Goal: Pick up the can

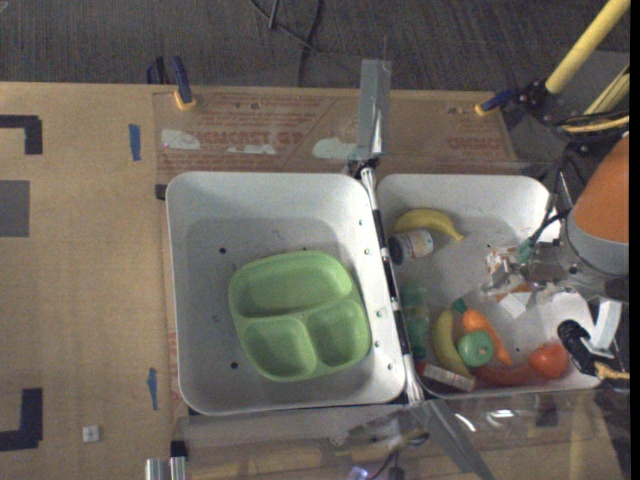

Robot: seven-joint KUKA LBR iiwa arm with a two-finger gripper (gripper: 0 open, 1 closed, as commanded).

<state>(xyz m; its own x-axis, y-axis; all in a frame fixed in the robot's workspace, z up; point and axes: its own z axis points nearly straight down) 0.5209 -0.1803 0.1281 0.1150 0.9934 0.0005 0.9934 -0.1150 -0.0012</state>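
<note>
**Can lies on its side in the right bin, apart from the gripper**

One can (412, 245) shows, a small cylinder lying on its side against the left wall of the right bin (520, 190). Its body is pale with a label too blurred to read, and its dark round end faces the wall between the bins. Just above it, touching or nearly so, lies one of two bananas (428, 220), curved and yellow.

The second banana (446, 342) lies lower in the same bin, beside a green round fruit (476, 348) and one orange piece (474, 320) that I cannot name more closely. One red pepper-like thing (528, 366) runs along the bin's front edge. Near the left wall, below the can, sits a pale greenish object (414, 318), too dim to identify.

The gripper (512, 271) hovers over the middle of the right bin, well to the right of the can. Nothing shows between its fingers; whether it is released or clenched cannot be told.

The left bin (200, 208) holds one green three-compartment tray (298, 314).
</note>
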